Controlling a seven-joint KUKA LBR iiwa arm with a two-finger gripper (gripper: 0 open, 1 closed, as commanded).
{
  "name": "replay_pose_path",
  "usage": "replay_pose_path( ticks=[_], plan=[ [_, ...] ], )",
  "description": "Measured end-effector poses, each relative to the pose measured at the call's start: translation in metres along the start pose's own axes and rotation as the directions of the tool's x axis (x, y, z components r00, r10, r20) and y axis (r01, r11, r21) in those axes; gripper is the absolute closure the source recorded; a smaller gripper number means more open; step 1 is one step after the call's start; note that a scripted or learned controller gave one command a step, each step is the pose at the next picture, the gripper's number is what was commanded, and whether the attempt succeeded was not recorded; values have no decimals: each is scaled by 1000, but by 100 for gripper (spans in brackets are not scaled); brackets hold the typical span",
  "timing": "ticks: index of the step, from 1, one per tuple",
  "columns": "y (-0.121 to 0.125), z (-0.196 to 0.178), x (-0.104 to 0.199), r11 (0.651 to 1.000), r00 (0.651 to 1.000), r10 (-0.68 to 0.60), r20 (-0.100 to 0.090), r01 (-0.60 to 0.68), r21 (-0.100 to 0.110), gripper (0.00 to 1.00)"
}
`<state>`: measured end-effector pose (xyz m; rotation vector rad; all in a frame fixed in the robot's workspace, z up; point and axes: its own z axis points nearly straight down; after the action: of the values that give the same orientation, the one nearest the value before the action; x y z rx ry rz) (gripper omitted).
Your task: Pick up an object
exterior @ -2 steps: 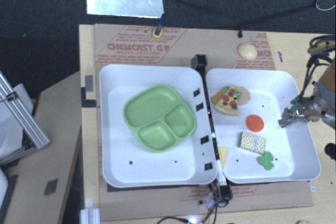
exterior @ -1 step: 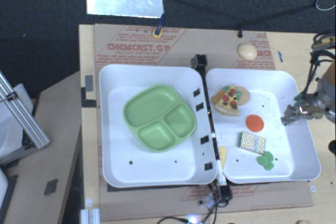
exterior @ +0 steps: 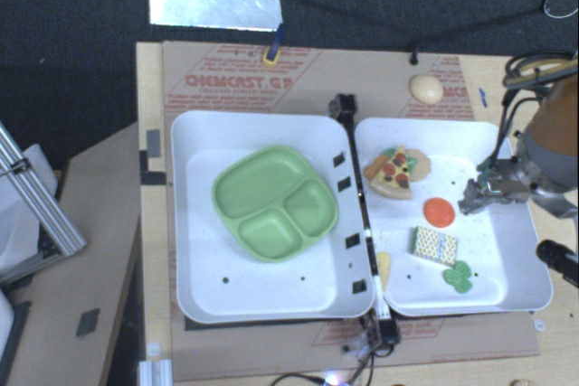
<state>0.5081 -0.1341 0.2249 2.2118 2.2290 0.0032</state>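
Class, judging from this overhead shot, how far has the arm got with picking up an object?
Done: the gripper has reached over the right bin. In hand: nothing visible between its fingers. Left: the whole pick, since the orange disc, pizza slice, patterned block and green piece all lie on the bin floor.

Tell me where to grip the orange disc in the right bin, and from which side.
The orange disc lies flat on the right bin's floor, so probably come straight down from above and pinch across its rim. Its round outline suits any finger angle. The gripper sits just to its right; the pizza slice and yellow block leave gaps either side.
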Motion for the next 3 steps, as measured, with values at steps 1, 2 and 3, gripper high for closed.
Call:
replay_pose_path(
  ticks=[1,2,3],
  plan=[
    [8,9,48,1000,1000,-1,0,1,0,100],
    [9,9,104,1000,1000,-3,-1,3,1,100],
    [18,-3,159,1000,1000,-2,-1,2,0,100]
  ],
)
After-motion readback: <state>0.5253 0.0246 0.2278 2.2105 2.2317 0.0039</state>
